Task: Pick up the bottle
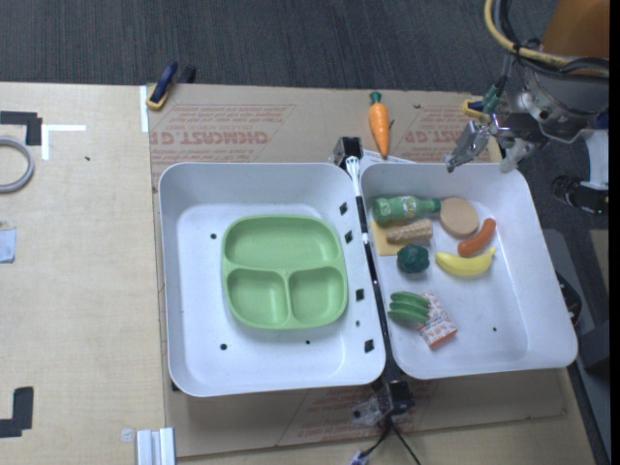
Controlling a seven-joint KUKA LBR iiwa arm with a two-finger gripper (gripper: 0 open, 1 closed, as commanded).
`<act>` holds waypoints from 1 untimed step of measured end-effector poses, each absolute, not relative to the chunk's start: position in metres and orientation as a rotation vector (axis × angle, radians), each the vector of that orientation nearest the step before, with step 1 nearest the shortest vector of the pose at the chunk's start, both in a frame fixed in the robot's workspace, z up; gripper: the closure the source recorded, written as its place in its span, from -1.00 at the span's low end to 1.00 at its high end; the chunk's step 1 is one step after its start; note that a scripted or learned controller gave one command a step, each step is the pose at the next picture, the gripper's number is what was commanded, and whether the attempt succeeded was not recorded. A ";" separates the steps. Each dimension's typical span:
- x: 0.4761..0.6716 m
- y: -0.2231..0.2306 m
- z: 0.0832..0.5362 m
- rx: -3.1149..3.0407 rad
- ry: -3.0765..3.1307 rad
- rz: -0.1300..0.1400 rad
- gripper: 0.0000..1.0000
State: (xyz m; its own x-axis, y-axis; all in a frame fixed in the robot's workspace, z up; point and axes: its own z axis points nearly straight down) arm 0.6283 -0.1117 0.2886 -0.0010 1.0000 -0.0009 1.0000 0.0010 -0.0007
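A green bottle [405, 207] with a yellow label lies on its side at the back left of the right bin [542, 260], its neck pointing right. My gripper [486, 150] hangs above the bin's back rim, up and to the right of the bottle and well apart from it. Its two fingers [465, 149] are spread, with nothing between them.
Beside the bottle lie a bread piece [405, 232], a tan disc [459, 217], a sausage [477, 238], a banana [466, 263], a dark green ball [414, 259], a green vegetable [409, 306] and a snack packet [436, 322]. The left bin holds a green divided plate [284, 272]. A carrot [379, 122] lies behind the bins.
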 end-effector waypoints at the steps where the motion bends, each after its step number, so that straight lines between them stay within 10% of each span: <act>1: 0.629 -0.112 0.298 2.217 2.224 -0.002 1.00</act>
